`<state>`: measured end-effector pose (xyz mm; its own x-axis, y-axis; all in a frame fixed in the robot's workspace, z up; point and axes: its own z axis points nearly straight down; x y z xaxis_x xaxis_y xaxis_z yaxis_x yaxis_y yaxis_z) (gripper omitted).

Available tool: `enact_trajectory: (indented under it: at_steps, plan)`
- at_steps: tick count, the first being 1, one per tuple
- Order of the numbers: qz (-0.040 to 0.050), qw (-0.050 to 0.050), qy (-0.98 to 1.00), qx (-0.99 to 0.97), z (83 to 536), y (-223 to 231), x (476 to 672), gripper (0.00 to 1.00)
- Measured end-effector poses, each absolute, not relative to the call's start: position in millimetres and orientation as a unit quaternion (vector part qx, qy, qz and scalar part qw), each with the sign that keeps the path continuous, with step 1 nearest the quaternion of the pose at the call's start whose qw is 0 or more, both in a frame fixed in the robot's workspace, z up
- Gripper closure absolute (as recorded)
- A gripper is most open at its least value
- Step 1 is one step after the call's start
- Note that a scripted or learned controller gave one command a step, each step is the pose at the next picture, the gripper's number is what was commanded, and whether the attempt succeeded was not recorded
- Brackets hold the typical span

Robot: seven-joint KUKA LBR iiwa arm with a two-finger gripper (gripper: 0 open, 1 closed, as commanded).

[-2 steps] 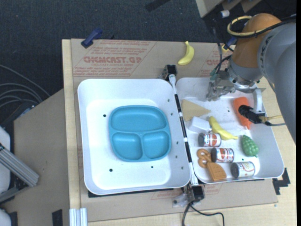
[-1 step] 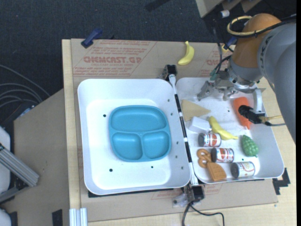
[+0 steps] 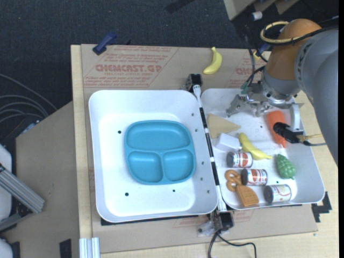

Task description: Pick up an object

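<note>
the arm reaches into the right bin from above, and its gripper hangs over the bin's far end, just above a pale wedge. the view is too small and cluttered there to tell whether the gripper is released or clenched, and nothing can be seen caught in it.

the task names no one thing, so the wedge is the likeliest pick, lying right under the gripper. it looks like a toy cheese slice: light, stiff, smooth, with sloped sides that could slip. i judge a grip across its narrow width, near the thick end, to be safest.

everything else sits nearer the camera than the wedge. a white block lies just beside it, then a yellow banana. an orange carrot lies to the wedge's right, by the arm. further down are three small cans, a pretzel, a brown piece and a green knobbly fruit. the cans would roll; the fruit looks easier to pinch.

the left bin holds a blue tray with three compartments. a second banana lies on the bench, beyond the bins.
</note>
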<state>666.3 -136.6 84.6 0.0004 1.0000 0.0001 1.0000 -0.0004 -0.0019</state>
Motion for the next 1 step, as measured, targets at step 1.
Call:
enact_trajectory:
  at_steps: [1]
  plan:
    - [0.0004,0.0,-0.707,-0.707,85.0,-134.5,666.5,0.0]
